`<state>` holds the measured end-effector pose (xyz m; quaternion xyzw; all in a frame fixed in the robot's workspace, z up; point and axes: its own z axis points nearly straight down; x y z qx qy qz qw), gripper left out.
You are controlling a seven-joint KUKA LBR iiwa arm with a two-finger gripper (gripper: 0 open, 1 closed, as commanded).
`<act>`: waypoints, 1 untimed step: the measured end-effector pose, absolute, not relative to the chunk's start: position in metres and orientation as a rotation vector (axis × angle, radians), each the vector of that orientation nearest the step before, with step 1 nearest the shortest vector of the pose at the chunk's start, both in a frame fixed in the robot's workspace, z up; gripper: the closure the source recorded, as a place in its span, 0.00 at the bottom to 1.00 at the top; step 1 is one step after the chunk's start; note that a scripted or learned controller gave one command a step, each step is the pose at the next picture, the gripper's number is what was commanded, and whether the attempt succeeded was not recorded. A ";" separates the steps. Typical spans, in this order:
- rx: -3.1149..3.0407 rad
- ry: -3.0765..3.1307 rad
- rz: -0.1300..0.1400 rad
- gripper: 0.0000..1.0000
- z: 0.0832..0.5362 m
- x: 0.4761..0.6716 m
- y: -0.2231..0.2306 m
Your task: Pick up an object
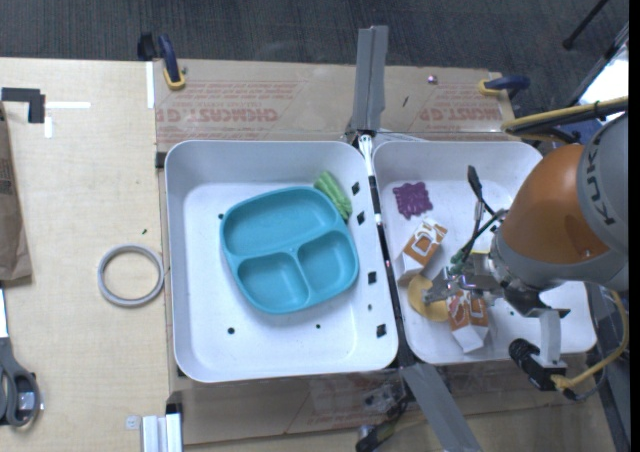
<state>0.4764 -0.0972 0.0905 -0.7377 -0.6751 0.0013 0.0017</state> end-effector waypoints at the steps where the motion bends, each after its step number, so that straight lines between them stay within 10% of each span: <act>1: -2.318 -2.115 0.005 1.00 0.099 0.477 -0.098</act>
